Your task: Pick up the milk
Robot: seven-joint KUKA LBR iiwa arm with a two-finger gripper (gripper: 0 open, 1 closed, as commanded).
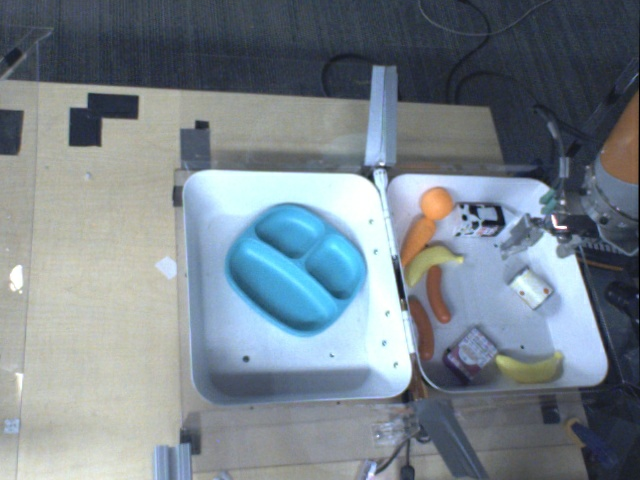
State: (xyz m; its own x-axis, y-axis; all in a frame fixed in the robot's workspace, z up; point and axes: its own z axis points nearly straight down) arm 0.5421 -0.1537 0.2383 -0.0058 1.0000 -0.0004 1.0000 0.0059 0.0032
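The milk carton (478, 218) lies near the far edge of the right bin (590, 363), just beside an orange (435, 202). The gripper (540, 232) hovers over that bin's right edge, apart from the milk, its 2 fingers spread with nothing between them. A blue plate (295, 266) fills the left bin (205, 268).

No lettering, brand, number or sign can be read. The black-and-white printed milk carton (478, 218), at about twelve o'clock in the right bin (585, 298), shows only blurred patches. The dark purple packet (468, 353), at about six o'clock there, bears a pale label too small to make out.
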